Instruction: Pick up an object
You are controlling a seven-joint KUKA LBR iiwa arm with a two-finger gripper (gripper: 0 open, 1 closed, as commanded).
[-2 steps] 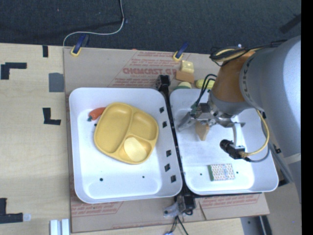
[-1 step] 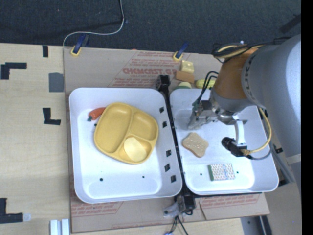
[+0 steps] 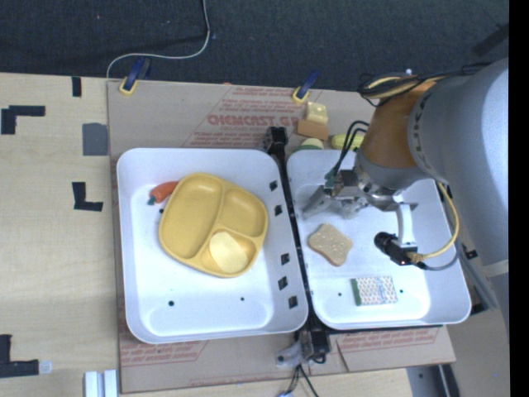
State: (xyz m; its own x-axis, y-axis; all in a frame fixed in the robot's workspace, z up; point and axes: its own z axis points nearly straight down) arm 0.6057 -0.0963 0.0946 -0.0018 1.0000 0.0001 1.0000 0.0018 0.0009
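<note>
Two shallow white plastic bins sit side by side on a tan cardboard-covered surface (image 3: 165,114), edges touching at a black clipped seam. Left bin (image 3: 140,304): a yellow divided plate (image 3: 213,222), glossy, rounded, three compartments; a pale yellow dome-shaped piece (image 3: 230,251) lies in its lower compartment. An orange carrot-like piece (image 3: 162,191) pokes out from under the plate's upper left rim. Right bin (image 3: 438,304): a tan bread slice (image 3: 330,244), rough-textured, squarish with rounded corners, lies flat near the bin's middle left. A small flat rectangular card (image 3: 374,289), speckled with green edges, lies below it, apart. The arm (image 3: 463,131), smooth grey with an orange band, reaches over the right bin; the metal hand (image 3: 331,198) sits low in the bin's upper left, just above the bread, not touching it. Cannot tell how far the hand is open; nothing visibly held. A tan block (image 3: 313,122) rests on the surface beyond the bins.
</note>
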